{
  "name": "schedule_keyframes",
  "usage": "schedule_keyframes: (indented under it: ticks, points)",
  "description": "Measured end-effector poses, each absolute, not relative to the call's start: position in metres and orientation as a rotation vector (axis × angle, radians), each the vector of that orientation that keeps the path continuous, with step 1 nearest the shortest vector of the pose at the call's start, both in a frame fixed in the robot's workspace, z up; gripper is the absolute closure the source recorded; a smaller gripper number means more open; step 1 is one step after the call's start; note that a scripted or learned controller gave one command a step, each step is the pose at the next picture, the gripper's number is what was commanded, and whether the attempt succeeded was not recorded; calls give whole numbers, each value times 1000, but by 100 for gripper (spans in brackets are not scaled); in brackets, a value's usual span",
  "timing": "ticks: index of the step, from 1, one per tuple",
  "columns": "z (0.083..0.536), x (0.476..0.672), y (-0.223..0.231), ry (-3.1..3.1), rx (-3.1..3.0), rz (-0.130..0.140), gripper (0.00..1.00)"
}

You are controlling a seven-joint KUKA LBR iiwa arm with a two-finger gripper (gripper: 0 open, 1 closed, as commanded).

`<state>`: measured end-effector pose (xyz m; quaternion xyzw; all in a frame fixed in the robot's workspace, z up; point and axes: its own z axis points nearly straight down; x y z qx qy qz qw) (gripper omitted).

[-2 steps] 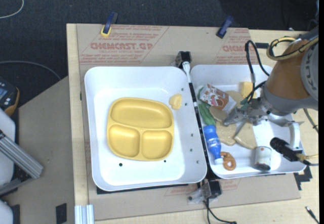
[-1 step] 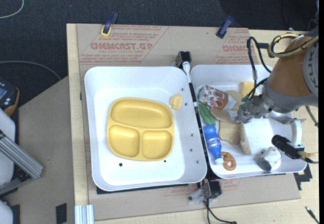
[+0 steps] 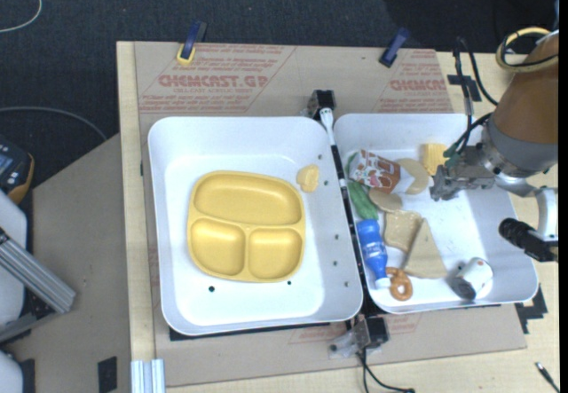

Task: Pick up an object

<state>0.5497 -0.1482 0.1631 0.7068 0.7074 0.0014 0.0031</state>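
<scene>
**Crowded bin, easy to miss**

The gripper [image 3: 446,187] hangs low over the right bin [image 3: 510,294], near its far right side, above a bare patch of white floor. Whether it is released or clenched I cannot tell; the wrist hides that from this slanted angle, and nothing shows gripped beneath it.

The things to pick from lie mostly along the left half of that bin: a red-and-white packet [image 3: 375,171], a green piece [image 3: 361,200], a blue bottle [image 3: 373,249], a tan slab [image 3: 411,236], a pretzel [image 3: 399,286], and a small yellow block [image 3: 432,155] just beside the gripper. A grey-and-white lump [image 3: 470,276] sits near the front edge.

Risks from here, as I judge them:

- A straight descent probably closes on bare floor, since nothing seems to lie directly underneath.
- The yellow block is close enough to be nudged aside rather than caught.
- The pile to the left overlaps, so a grab there may pinch two items or slip off the flat slab.

The left bin [image 3: 169,205] holds a yellow divided tray [image 3: 246,224] and a small pale piece [image 3: 308,177].
</scene>
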Motion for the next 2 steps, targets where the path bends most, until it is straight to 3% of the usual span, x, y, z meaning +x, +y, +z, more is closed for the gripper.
schedule_keyframes:
  ticks: [1,2]
  points:
    - [227,554,-150,2217,2214,7,100]
    - [225,555,-150,2220,2218,2,100]
